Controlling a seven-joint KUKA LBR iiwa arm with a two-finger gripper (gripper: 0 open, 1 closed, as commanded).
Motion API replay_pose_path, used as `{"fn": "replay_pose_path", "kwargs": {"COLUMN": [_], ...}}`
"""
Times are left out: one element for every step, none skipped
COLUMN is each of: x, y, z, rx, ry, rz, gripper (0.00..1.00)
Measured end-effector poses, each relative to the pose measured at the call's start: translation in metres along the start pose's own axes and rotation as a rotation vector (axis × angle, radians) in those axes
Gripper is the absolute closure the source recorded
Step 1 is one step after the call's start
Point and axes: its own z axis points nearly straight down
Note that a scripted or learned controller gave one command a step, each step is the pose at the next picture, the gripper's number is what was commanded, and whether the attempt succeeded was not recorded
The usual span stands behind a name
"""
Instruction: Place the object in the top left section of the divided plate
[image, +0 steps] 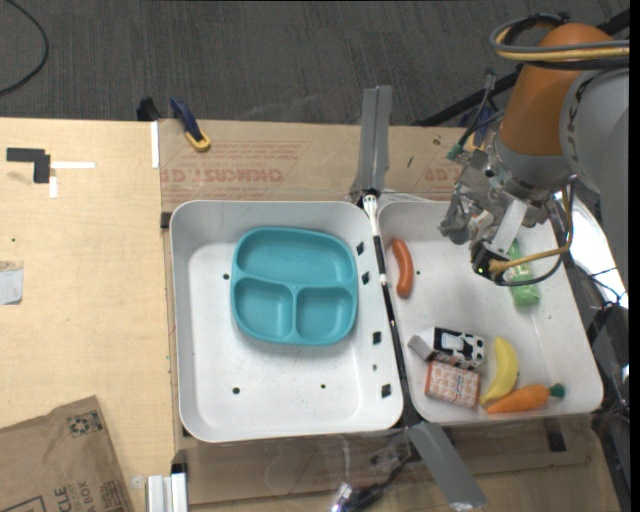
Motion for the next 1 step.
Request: {"fn": "replay_pose_path", "kwargs": {"x": [0.0497], "y": [-0.0625], "z": [0.0291], "rx": [0.003], "ry": [-0.001], "rz": [-0.063], "gripper": [1.0]}}
